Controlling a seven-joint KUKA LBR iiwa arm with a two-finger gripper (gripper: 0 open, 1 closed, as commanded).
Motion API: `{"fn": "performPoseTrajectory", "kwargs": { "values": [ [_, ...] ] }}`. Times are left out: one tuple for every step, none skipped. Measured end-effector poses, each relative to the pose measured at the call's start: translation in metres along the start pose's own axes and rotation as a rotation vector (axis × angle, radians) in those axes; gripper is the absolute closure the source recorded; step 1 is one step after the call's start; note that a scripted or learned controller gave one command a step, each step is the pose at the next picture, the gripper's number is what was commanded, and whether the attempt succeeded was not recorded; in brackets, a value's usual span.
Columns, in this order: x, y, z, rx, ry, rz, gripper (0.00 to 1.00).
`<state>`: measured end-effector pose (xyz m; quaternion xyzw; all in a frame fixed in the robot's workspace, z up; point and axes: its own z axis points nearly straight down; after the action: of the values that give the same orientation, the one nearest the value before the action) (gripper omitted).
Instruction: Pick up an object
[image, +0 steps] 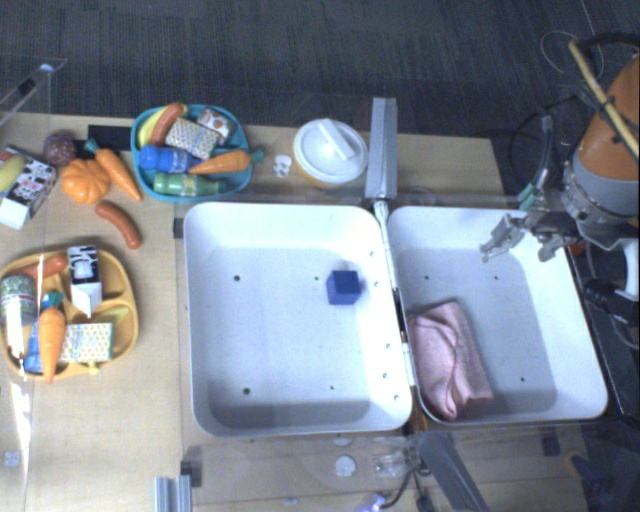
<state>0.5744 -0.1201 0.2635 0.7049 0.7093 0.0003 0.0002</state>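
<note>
The fingers (522, 238) are spread wide with nothing in them, over the right bin (560, 300). A pink cloth (450, 357) lies below.

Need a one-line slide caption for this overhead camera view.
Arm's hand hovers over the right bin holding a pink cloth; a blue cube sits in the left bin.

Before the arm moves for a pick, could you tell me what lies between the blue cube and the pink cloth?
In the camera view, bare white floor of the left bin, then the two bins' adjoining walls, separate the blue cube from the pink cloth.
</note>
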Motion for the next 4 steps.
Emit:
{"fn": "performPoseTrajectory", "kwargs": {
  "values": [
    [0.027,-0.023,0.137,0.001,0.001,-0.145,0.0],
    [0.032,-0.059,0.172,-0.018,-0.004,-0.214,0.0],
    [0.007,-0.017,0.14,-0.003,-0.001,-0.366,0.0],
    [-0.016,-0.032,0.172,-0.014,-0.004,-0.472,0.0]
  ]
}}
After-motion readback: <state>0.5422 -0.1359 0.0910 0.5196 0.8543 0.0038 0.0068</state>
